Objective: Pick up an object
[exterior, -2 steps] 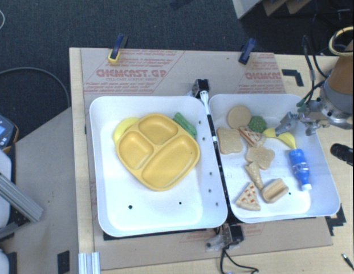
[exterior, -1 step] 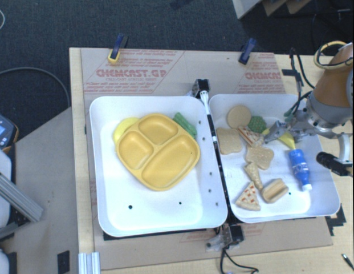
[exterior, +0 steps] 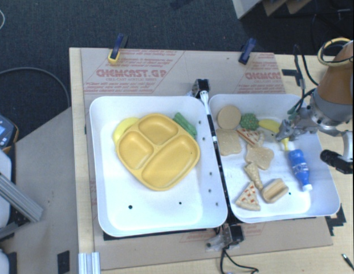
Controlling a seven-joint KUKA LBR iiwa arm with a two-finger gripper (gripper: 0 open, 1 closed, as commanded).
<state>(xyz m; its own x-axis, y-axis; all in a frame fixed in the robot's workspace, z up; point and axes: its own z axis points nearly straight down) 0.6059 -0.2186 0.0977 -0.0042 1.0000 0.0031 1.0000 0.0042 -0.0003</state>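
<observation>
The right bin (exterior: pixel 322 207) holds several toy foods. Among them are a round tan cookie (exterior: pixel 228 117), a green broccoli (exterior: pixel 249 121), a small yellow piece (exterior: pixel 269 125), bread slices (exterior: pixel 260 156), a pizza wedge (exterior: pixel 249 198), a bun (exterior: pixel 274 190) and a blue bottle (exterior: pixel 299 168). My gripper (exterior: pixel 286 132) hangs low over the bin's upper right part. It is just right of the yellow piece and above the bottle's white cap. Nothing can be seen held in it.
In the left bin (exterior: pixel 108 198) lies a yellow divided tray (exterior: pixel 158 150), with a green pod (exterior: pixel 185 124) at its upper right edge. Clamps (exterior: pixel 116 49) (exterior: pixel 247 51) pin the cardboard at the back. The arm's orange band (exterior: pixel 336 81) rises at the right.
</observation>
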